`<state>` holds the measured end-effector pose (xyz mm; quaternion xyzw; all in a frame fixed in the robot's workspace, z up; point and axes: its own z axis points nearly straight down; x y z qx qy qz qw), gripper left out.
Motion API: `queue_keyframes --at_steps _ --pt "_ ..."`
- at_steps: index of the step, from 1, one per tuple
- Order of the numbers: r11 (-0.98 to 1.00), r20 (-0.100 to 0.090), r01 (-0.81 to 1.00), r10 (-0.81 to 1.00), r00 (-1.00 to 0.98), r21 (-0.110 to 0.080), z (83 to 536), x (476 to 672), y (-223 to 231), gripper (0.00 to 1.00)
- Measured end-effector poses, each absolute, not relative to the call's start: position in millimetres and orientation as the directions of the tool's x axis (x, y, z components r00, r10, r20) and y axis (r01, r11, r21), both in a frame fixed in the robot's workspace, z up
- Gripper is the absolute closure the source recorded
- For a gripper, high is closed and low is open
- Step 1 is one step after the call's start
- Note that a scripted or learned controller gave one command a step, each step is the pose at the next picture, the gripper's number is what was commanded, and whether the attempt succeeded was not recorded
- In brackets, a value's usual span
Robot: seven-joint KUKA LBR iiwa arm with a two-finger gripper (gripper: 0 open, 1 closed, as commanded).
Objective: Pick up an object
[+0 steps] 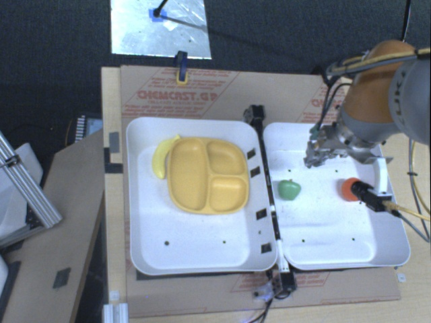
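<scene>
Two shallow white bins sit side by side on a printed cardboard sheet that covers the counter. The left bin holds a yellow plate divided into three sections, lying flat near the bin's middle. A yellow banana lies against the plate's left edge, curving along it and partly tucked under it. The right bin holds two small things. A green fruit sits in the left half of that bin, near the wall it shares with the other bin. An orange ball lies to the right of the fruit and well apart from it, with its right side hidden. The grey arm, with its orange band, reaches in from the right and bends down over the upper part of the right bin. The tool hangs there, pointing down at bare bin floor, above and between the green fruit and the orange ball. It touches neither of them. From this slant it cannot be told whether the tool is apart or together, and nothing can be seen held in it. Behind the bins, a silvery sheet lies on the dark floor. A small yellow and blue clip sits at the cardboard's far edge.
</scene>
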<state>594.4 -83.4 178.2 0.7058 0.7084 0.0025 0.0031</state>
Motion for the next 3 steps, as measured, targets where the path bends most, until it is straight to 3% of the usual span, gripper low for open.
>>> queue_keyframes --at_steps 2,3 --pt "0.005 -0.001 1.0 1.0 -0.005 0.008 295 599.8 -78 1.0" --pt "0.009 0.001 1.0 1.0 -0.009 0.002 290 594.8 -30 1.0"
